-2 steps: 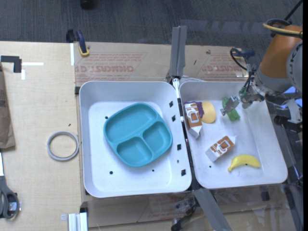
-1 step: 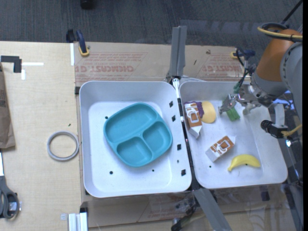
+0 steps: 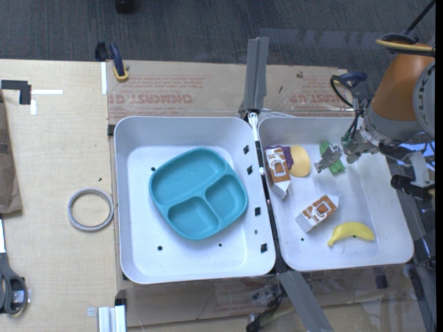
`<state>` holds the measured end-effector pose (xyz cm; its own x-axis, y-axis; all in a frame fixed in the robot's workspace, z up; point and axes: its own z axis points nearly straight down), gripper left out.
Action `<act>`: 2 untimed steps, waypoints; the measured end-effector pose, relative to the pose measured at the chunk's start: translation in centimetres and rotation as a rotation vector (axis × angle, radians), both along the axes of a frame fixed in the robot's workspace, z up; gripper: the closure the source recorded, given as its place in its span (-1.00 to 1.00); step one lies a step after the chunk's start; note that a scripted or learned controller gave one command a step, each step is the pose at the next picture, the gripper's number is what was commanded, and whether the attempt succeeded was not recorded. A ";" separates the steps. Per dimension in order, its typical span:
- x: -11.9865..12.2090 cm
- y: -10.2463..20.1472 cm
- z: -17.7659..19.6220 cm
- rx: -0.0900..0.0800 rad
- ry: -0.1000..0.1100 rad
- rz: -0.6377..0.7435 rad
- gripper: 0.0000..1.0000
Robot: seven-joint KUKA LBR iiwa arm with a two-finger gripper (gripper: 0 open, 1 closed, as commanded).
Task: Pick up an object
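Gripper (image 3: 331,159) low in the right bin (image 3: 387,247) at upper right of frame, jaws around a small green object (image 3: 335,164), yellow ball (image 3: 300,161) just left, banana (image 3: 351,233) lower down, teal tray (image 3: 199,193) in left bin (image 3: 131,206).

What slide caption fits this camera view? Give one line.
KUKA arm's end effector hovers over the right bin near a green object; a teal divided plate sits in the left bin.

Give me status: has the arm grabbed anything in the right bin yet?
Done: gripper is down in the right bin, over a small green object. In hand: a grasp isn't confirmed; I can't tell whether anything sits between the fingers. Left: lift. Banana, both cartons and the yellow ball lie untouched.
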<state>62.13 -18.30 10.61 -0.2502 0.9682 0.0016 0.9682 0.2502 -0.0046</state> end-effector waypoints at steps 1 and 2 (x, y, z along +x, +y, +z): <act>0.0 0.2 -1.7 -0.001 0.002 -0.263 -1.00; -0.8 1.8 2.3 -0.003 0.001 -0.434 -1.00</act>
